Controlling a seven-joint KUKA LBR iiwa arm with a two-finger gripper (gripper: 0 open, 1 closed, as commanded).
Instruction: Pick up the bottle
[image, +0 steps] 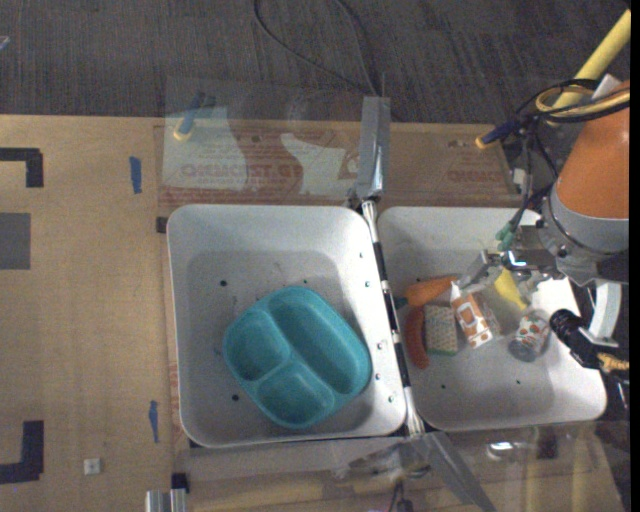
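A small clear bottle (529, 336) with a reddish label lies in the right bin (500, 400), close to its right wall. My gripper (503, 264) hangs over the upper middle of that bin, beneath the grey wrist and the orange band (600, 170). It is up and to the left of the bottle, apart from it, and over a yellow object (508, 290). Nothing shows held in it.
Left of the bottle lie a small orange-and-white carton (475, 318), a brownish block (440, 328), an orange carrot-like piece (428, 291) and a red sausage shape (415, 338). The left bin (200, 260) holds a teal divided plate (295, 356). Cables (545, 100) trail at the upper right.
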